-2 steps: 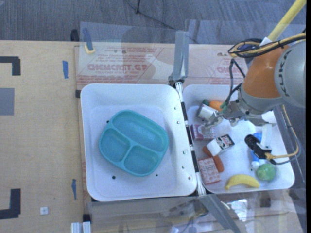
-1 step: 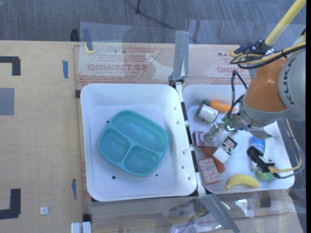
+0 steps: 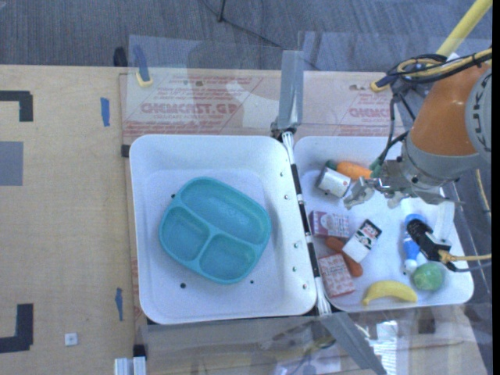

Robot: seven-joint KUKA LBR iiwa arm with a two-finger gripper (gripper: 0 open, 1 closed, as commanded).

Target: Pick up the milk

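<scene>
milk carton (image 3: 361, 241): right bin (image 3: 461, 287), middle, lying free
end effector (image 3: 361, 194): above the carton's far side, grip state unclear
plate (image 3: 215, 229): left bin (image 3: 148, 162)

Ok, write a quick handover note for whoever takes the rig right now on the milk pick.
Hand: low over the right bin, near its upper middle, nothing visibly held; finger state unclear.
Milk: small white carton, lying in the middle of the right bin, below the hand and apart from it, resting against a pink box.
Left bin: holds a teal divided plate.
Done: nothing yet.
Left: reach the milk, grasp, lift.
</scene>
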